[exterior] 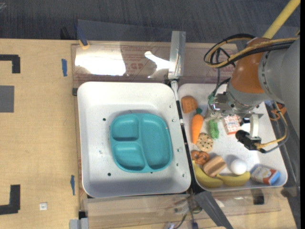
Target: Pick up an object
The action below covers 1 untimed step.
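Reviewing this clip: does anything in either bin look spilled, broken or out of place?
Nothing stands out. The teal divided plate lies flat in the left bin. The toy foods, among them the carrot, banana and egg, lie loosely inside the right bin, none over the rim. The arm hangs above that bin.

The gripper hangs over the shallow white right bin. Just left of it lies the orange carrot (a speckled round cookie below), and farther left the teal 3-compartment plastic tray sits in the shallow white left bin.
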Tool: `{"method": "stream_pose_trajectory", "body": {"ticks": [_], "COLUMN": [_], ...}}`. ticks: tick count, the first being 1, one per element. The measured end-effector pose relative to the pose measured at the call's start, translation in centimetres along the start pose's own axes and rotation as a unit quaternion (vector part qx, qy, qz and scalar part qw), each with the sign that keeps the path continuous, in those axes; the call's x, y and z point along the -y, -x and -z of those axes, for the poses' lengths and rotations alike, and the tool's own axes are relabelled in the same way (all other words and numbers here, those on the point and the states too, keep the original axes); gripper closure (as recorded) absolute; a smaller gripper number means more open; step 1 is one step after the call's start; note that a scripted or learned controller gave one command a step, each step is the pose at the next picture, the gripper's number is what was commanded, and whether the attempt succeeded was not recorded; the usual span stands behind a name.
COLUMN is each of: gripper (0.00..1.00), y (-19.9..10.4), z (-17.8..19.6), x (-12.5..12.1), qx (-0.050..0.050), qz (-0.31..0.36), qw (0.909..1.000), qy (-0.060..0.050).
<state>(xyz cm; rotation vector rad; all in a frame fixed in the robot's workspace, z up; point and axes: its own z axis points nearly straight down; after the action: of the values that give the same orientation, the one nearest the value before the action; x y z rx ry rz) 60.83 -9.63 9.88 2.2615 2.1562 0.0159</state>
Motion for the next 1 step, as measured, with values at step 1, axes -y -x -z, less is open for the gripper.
{"method": "stream_pose_trajectory", "body": {"ticks": [1], "gripper": [1.00], "y": [-2.07], "z": [8.91], "x": [-2.56], "qx": [-0.003], "qz": [0.194], "qw": [0.9810], "qy": [-0.005]}}
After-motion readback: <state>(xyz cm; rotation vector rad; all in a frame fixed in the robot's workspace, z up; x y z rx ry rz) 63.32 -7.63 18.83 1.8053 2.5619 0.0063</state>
